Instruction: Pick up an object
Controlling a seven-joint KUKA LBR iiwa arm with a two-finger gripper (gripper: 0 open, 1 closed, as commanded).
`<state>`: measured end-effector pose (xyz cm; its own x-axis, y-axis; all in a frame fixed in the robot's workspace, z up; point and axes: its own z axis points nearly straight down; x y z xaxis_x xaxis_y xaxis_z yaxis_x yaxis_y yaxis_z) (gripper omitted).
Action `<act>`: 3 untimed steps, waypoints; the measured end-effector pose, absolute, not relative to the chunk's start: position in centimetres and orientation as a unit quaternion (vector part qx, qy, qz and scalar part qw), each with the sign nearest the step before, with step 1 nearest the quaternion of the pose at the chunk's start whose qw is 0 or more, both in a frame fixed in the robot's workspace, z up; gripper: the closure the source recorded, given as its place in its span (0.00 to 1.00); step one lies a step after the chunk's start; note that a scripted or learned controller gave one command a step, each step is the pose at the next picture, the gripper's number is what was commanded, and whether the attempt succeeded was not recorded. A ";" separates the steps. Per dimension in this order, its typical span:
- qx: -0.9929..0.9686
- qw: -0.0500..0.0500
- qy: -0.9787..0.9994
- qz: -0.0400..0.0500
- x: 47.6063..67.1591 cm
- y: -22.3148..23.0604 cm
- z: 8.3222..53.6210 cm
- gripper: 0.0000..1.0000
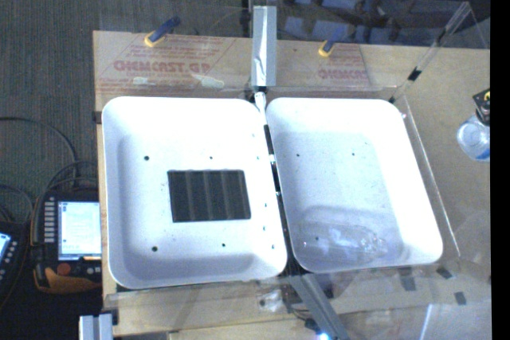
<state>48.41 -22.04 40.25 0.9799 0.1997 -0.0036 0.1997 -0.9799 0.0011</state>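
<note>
In the camera view, a clear, hard-to-see object (344, 239) lies at 6 o'clock in the right bin (414, 171); a dark ribbed slab (209, 195) lies in the left bin (119, 171). The claw's state I cannot tell. The transparent object may be missed, and the flat slab may slip.

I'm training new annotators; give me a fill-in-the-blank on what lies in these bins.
1. The dark ribbed panel lies in the ____ bin.
2. The clear plastic item lies in the ____ bin.
3. Both bins are coloured ____.
4. The clear item sits near its bin's ____ edge.

Missing words: left; right; white; front
</note>
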 end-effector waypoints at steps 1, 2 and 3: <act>0.995 -0.002 0.101 -0.003 48.3 -22.2 16.0 0.00; 0.995 -0.004 0.102 -0.004 48.3 -22.1 16.8 1.00; 0.995 -0.001 0.101 -0.002 52.0 -15.4 24.2 1.00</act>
